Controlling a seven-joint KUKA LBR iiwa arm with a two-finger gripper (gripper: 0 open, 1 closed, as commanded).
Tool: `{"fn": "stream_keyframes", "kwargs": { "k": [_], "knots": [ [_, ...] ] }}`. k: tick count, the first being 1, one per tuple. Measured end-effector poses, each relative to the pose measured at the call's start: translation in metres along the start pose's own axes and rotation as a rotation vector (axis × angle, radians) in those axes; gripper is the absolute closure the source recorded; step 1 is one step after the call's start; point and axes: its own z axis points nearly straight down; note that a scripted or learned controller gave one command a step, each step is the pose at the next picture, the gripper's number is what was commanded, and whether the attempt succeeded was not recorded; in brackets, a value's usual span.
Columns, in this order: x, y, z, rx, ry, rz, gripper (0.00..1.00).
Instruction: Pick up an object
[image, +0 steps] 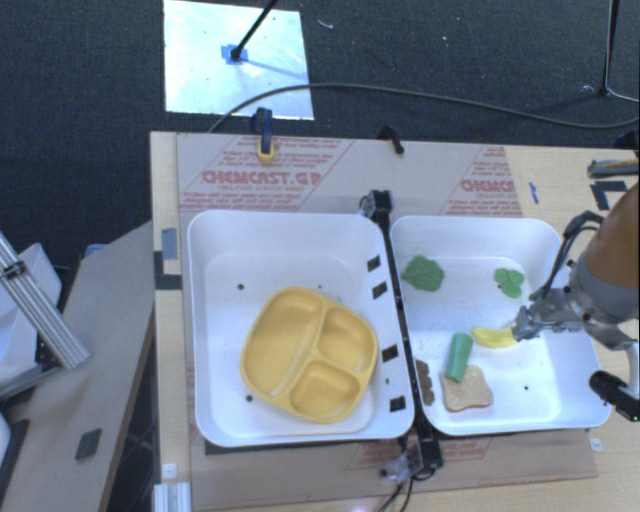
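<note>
The right bin (540, 235) holds a yellow banana-shaped piece (492, 338), a green cylinder (458, 356), a toast slice (467, 391), a brown cookie piece (424, 382) and two green leafy pieces (423, 273) (509, 282). My gripper (524, 327) is low in the right bin, its tip right at the banana piece's right end. The arm comes in from the right edge, with its orange band (612, 250) above the wrist.
The left bin (230, 240) holds a yellow divided tray (309, 353). A black clip strip (388, 290) runs along the seam between the two bins. Cables cross the dark floor behind the bench.
</note>
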Motion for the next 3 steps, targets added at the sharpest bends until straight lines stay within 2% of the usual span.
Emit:
{"fn": "stream_keyframes", "kwargs": {
  "k": [2,3],
  "knots": [
    [-0.019,0.008,-0.098,-0.002,-0.001,-0.001,1.00],
    [0.040,0.012,-0.105,0.001,0.004,-0.007,1.00]
  ]
}}
